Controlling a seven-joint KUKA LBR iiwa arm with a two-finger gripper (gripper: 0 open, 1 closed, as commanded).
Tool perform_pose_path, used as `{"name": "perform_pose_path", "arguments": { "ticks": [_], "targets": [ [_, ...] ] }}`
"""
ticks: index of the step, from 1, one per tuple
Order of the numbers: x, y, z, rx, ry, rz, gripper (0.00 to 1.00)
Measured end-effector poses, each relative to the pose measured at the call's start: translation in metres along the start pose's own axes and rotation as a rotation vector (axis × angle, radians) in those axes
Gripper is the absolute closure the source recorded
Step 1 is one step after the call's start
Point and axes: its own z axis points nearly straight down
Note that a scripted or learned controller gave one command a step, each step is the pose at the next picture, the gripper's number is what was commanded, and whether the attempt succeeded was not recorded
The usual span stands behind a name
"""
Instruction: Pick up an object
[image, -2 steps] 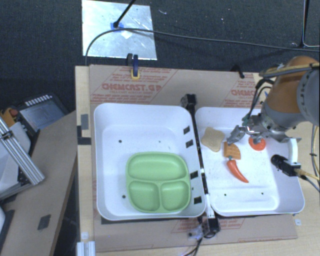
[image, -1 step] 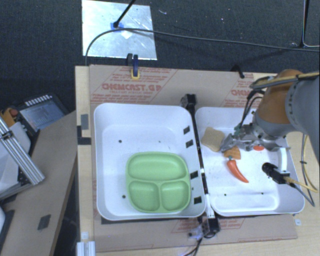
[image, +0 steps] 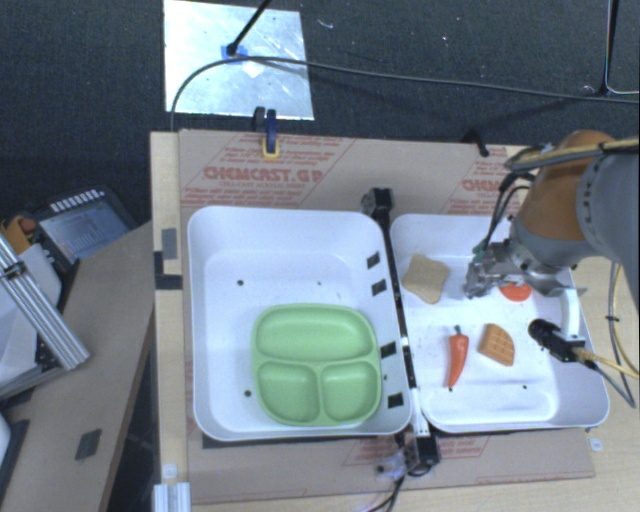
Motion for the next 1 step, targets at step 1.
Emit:
{"name": "perform_pose_path", "arguments": {
  "ticks": [1],
  "targets": [
    [0.0025, 0.0055, -0.0644, -0.003, 0.0, -0.003, 1.0]
  ]
}}
